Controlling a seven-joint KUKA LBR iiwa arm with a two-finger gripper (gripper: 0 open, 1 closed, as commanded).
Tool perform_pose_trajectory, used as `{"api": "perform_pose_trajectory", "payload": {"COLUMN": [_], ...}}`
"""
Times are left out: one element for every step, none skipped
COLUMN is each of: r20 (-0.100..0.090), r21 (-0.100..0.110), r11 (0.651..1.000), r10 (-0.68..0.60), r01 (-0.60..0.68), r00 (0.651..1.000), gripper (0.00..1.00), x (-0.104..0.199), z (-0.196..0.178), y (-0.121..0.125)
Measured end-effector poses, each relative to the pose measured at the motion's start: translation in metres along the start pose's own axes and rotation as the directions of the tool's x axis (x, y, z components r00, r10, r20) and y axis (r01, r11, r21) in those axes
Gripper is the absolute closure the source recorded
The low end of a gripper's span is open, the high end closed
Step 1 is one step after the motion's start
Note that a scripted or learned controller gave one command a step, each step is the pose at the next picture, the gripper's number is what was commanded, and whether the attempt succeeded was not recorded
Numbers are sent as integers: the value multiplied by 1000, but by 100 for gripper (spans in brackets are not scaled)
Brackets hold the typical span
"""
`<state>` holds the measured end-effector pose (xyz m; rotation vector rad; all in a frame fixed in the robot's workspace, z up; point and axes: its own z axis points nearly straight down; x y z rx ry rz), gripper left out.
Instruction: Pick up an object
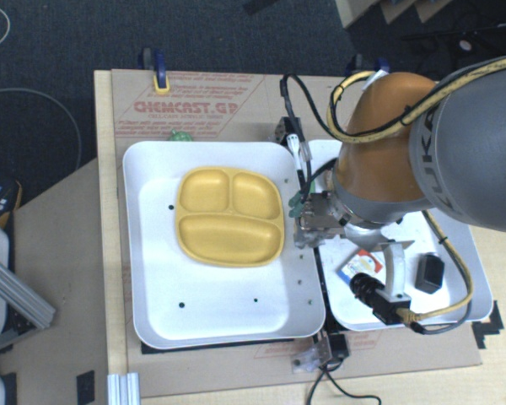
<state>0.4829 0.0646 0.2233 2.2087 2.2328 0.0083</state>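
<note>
Although parked low over the seam between the bins, logged as pick not yet made: yellow divided plate [230,216] flat in the near-side white bin [152,251], apparently untouched; gripper [308,222] opening hidden, cannot tell.

Divided plate [230,216] in left bin [152,294]; small items, possibly packets [363,264], in right bin [476,289].

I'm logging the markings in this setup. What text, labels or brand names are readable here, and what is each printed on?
"CHEMCAST GP": large red print on the brown protective sheet covering the bench board, above the left bin.
Smaller red lines under and around that name on the same sheet: too small and blurred to read.
The small red and white packet in the right bin: any print is too small to read.
The yellow divided plate: no text.
</note>
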Motion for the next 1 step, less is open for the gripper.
{"api": "perform_pose_trajectory", "payload": {"r20": [3], "r21": [-7], "r11": [1000], "r10": [12], "r01": [-12], "r00": [1000], "gripper": [100], "x": [-37], "z": [-94], "y": [-3]}}
